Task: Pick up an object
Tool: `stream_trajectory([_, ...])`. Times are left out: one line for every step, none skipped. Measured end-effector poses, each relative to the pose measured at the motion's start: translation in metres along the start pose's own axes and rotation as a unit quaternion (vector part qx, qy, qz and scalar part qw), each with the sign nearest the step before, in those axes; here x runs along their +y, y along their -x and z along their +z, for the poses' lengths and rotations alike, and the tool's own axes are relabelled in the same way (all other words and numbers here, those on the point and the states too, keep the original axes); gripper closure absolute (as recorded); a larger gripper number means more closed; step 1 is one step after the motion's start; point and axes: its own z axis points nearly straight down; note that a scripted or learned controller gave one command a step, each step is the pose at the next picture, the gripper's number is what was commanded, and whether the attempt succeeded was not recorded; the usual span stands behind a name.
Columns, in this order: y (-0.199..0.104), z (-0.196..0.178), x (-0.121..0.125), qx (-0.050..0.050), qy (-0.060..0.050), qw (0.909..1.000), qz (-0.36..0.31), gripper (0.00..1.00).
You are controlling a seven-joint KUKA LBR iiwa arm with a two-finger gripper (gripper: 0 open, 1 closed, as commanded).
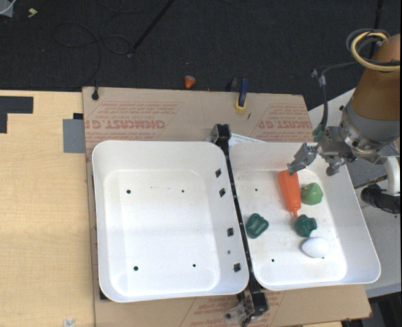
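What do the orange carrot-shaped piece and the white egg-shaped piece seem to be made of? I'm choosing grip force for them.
The orange carrot-shaped piece looks like moulded plastic: uniform saturated colour, smooth skin, slight sheen. The white egg-shaped piece also reads as smooth plastic, evenly white and rounded, though foam or rubber cannot be ruled out at this sharpness. Both lie in the right bin.

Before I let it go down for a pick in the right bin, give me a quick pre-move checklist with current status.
1. Targets present in right bin: ok; carrot, light green piece, two dark green pieces, white egg.
2. Gripper over that bin: ok, near its upper edge.
3. Nothing held: ok.
4. Jaws open: cannot tell.
5. Carrot free of neighbours: not ok, light green piece sits against it.
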Motion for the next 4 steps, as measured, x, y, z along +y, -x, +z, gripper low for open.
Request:
stream_trajectory([0.037, 0.115, 0.02, -0.002, 0.006, 1.0, -0.001, 0.0])
stream_trajectory([0.052, 0.162, 0.03, -0.001, 0.0, 1.0, 0.0, 0.0])
stream_trajectory([0.052, 0.149, 0.031, -0.001, 0.001, 1.0, 0.001, 1.0])
stream_trajectory([-0.019, 0.093, 0.056, 0.001, 0.004, 1.0, -0.003, 1.0])
